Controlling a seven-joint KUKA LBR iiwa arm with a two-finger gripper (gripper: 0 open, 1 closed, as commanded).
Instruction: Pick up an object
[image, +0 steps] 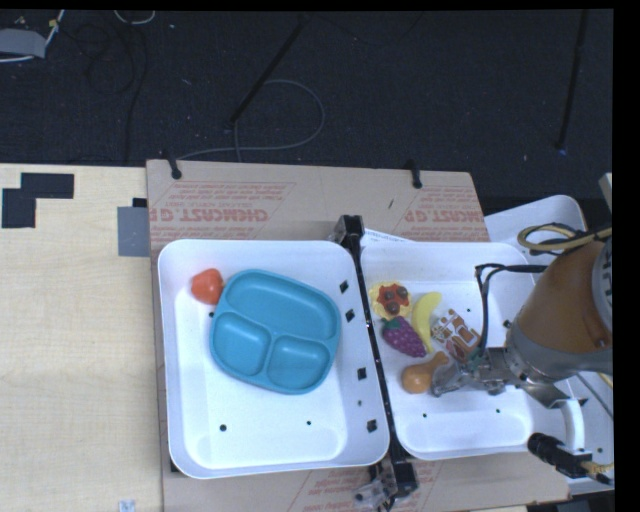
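The right bin (470, 436) holds a cluster of toy food: a purple grape bunch (404, 337), a yellow banana (427, 310), a red and yellow piece (391, 297), a white patterned piece (455, 331) and an orange-brown piece (420, 376). My gripper (450, 379) is low in this bin, just right of the orange-brown piece and below the white patterned piece. The arm's orange band (560, 305) hangs over the bin's right side. I see nothing clearly between the fingers.
The left bin (200, 440) holds a blue divided plate (275, 331) and a small red-orange tomato (207, 286) at its upper left. A black divider (367, 345) joins the bins. Cardboard lies under both, and cables trail behind.
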